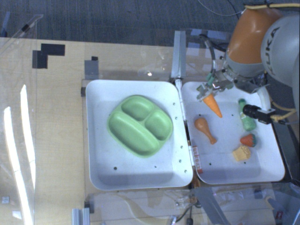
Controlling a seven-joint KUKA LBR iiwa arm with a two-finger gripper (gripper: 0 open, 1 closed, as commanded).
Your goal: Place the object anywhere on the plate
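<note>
A green plate (139,124) with three compartments lies in the left white bin (98,172). In the right bin (262,172), an orange carrot (213,105) lies near the far left corner, pointing toward the near right. My gripper (209,89) sits right at the carrot's thick upper end, low over the bin. Whether it grips the carrot is unclear from this angle. The grey arm with its orange band (251,32) reaches in from the upper right.
The right bin also holds a tan drumstick (205,129), a green bottle (247,116), a red strawberry (248,140) and a yellow cracker-like piece (242,153). A metal divider (184,125) separates the two bins.
</note>
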